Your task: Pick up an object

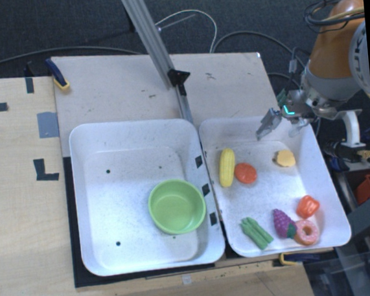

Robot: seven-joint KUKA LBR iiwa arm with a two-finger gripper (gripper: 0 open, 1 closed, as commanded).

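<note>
The right bin (323,163) holds several toy foods: a yellow corn cob (226,167), a red tomato (245,173), a small yellow piece (284,159), a red pepper (307,206), purple grapes (281,222), a pink donut (306,232) and a green vegetable (255,232). My gripper (267,127) hangs over the back of the right bin, up and to the left of the yellow piece and to the right of the corn. Nothing shows in its grasp.
A green bowl (176,207) sits in the left bin (91,185) near its front right corner. A slanted metal pole (155,43) crosses the bench behind the bins. Cables lie on the dark floor at the back.
</note>
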